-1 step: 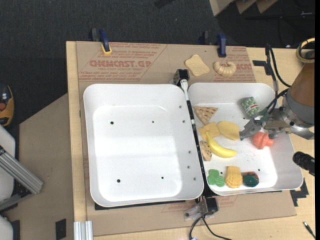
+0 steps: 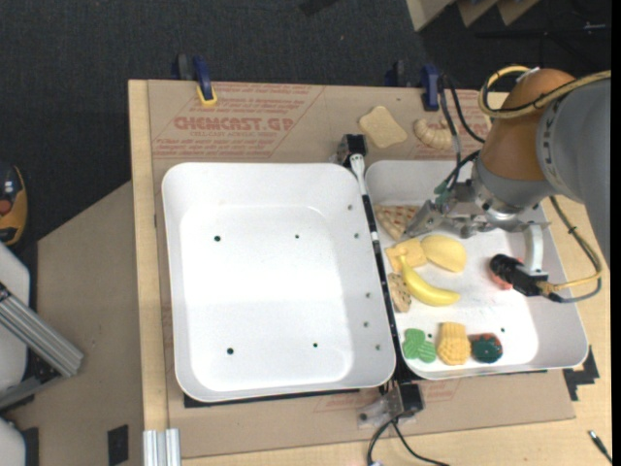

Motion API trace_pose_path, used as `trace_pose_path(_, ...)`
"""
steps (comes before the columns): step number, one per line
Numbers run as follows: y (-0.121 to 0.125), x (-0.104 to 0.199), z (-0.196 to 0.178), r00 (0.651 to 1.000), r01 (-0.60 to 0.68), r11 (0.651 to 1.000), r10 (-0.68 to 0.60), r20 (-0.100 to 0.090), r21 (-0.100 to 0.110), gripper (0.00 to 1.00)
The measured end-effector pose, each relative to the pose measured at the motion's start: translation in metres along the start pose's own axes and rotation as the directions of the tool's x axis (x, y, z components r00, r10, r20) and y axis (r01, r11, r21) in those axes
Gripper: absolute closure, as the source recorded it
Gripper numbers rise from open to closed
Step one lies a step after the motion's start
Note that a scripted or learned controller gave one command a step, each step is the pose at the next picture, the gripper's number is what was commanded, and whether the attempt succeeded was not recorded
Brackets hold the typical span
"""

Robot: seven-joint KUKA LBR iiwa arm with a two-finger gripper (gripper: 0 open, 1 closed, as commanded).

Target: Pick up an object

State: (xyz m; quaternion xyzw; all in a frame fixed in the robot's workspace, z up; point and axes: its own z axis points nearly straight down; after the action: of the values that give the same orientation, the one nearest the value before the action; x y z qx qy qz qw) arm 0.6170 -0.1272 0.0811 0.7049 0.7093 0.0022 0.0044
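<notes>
The right bin (image 2: 553, 343) holds toy food. My gripper (image 2: 449, 218) is low over its upper middle, just above a pale yellow lemon-like piece (image 2: 444, 253). A banana (image 2: 428, 288) lies below that piece, and a small yellow chunk (image 2: 407, 253) sits to its left. A tan waffle-like piece (image 2: 393, 221) lies left of the gripper by the bin wall. Nothing is visibly held by the gripper.
Along the right bin's front edge lie a green piece (image 2: 415, 344), a corn cob (image 2: 451, 344) and a red-and-green piece (image 2: 486, 348). A red bit (image 2: 501, 279) lies at the right. The left bin (image 2: 184, 260) stands beside it. A bread slice (image 2: 381, 127) and a pale pastry (image 2: 434, 132) rest on the board behind.
</notes>
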Motion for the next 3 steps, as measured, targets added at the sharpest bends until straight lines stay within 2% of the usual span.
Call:
trace_pose_path(1,0.045,-0.003,0.000,1.000,0.003,0.999,-0.002,-0.006,0.044,0.00)
trace_pose_path(2,-0.001,-0.036,-0.076,1.000,-0.010,1.000,0.010,-0.002,0.010,0.00)
trace_pose_path(3,0.026,0.033,0.000,1.000,0.000,1.000,0.001,-0.006,0.013,0.00)
